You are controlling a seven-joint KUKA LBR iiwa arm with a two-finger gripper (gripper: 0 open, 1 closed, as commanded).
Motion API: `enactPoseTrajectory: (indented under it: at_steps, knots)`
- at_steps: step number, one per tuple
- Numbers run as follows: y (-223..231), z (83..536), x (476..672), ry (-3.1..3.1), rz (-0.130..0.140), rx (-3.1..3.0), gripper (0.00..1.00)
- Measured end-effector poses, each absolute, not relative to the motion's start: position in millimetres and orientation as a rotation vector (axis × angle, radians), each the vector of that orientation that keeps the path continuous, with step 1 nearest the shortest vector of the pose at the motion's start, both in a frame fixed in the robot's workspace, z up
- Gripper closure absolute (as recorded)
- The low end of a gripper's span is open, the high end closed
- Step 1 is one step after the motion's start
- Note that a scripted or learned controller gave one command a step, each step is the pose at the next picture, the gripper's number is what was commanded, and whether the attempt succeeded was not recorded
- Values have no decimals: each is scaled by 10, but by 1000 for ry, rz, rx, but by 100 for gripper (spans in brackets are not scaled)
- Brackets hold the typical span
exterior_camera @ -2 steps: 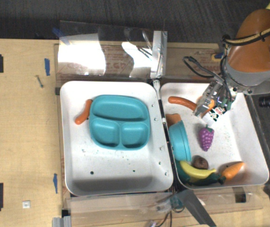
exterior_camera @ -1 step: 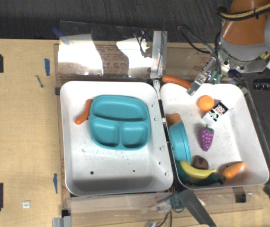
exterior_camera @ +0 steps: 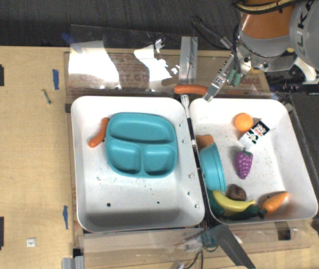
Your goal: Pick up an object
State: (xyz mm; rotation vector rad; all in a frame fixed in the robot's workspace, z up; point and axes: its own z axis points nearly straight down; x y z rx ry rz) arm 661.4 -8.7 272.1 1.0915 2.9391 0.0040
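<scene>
Nothing picked yet. Gripper [exterior_camera: 218, 86] hung at upper right, above the right bin's [exterior_camera: 302, 167] back rim, fingers narrow and empty. Orange [exterior_camera: 243, 121], grapes [exterior_camera: 243, 163], banana [exterior_camera: 232, 202] sat in that bin; grasp remained.

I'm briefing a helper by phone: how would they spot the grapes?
Look in the right bin. Near its middle, below the orange and right of the tilted teal plate, lie the grapes: the only purple, knobbly thing there.
</scene>
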Motion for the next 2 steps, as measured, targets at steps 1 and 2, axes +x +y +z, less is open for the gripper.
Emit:
enactPoseTrajectory:
  at_steps: [1,2]
  knots:
    - [-125,2377,6522,2839,0,1346,100]
    - [109,1971,6600,2748,-2,1528,100]
